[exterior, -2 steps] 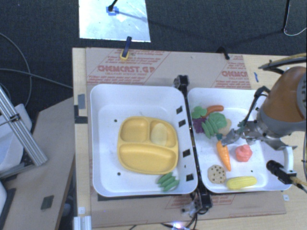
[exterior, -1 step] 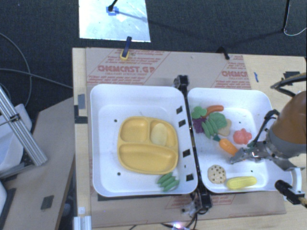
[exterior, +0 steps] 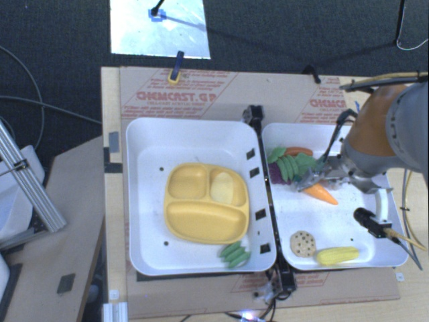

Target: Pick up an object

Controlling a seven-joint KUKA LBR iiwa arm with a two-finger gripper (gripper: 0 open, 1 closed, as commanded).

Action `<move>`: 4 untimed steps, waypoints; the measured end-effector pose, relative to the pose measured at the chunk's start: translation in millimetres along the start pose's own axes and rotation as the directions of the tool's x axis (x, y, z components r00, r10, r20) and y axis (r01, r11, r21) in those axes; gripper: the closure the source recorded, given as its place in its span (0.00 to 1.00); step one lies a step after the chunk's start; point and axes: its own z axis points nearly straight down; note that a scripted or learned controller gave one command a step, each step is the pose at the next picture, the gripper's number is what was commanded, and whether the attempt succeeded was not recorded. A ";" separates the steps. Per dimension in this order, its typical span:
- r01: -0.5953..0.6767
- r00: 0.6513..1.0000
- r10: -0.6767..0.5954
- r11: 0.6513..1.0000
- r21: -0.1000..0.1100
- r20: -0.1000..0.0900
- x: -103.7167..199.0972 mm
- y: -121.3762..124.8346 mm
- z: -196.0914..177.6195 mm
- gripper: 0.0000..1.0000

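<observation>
The hand point(exterior: 320, 177) hangs low in the right bin point(exterior: 348, 230), right at the orange carrot point(exterior: 322, 194) beside the green pea pods point(exterior: 289, 166), though I cannot tell its grip, and such crowding could make it nudge the carrot aside.

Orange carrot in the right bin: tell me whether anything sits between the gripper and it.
Nothing visible does. The gripper is low in the right bin, its tip right at the carrot. The green pea pods lie just beside it, toward the divider.
</observation>
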 end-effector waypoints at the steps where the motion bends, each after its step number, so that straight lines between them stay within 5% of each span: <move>1: -0.006 1.000 0.006 1.000 0.005 0.001 -4.1 -3.6 -10.1 1.00; 2: -0.010 1.000 0.010 1.000 0.001 0.003 -12.2 -13.2 -89.2 1.00; 3: -0.002 1.000 0.002 1.000 0.004 -0.002 58.3 -64.4 -170.5 1.00; 4: 0.004 1.000 -0.004 1.000 0.004 -0.003 154.2 -6.7 -161.2 1.00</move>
